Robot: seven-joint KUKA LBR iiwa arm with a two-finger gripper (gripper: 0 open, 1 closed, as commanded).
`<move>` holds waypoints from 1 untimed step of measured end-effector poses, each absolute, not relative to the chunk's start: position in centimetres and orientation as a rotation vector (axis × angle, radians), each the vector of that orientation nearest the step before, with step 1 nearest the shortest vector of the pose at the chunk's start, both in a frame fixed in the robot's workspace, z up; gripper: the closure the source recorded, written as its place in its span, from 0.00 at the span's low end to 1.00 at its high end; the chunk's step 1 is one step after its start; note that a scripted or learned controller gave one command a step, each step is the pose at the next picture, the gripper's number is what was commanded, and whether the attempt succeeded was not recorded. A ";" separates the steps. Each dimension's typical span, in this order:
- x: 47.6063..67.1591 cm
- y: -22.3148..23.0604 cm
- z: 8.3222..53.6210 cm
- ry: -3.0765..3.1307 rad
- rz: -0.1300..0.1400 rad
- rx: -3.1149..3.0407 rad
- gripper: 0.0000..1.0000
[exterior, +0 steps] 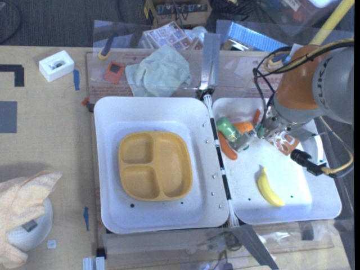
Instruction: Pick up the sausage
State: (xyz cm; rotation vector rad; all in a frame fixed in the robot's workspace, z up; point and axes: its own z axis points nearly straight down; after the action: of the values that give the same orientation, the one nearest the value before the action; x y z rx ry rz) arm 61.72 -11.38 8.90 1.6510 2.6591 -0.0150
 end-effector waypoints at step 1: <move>57.9 -10.3 8.9 2.581 0.004 1.779 0.00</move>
State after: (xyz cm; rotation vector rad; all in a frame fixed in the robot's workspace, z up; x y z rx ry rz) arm 57.88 -10.30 8.87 1.7792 2.5808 0.0044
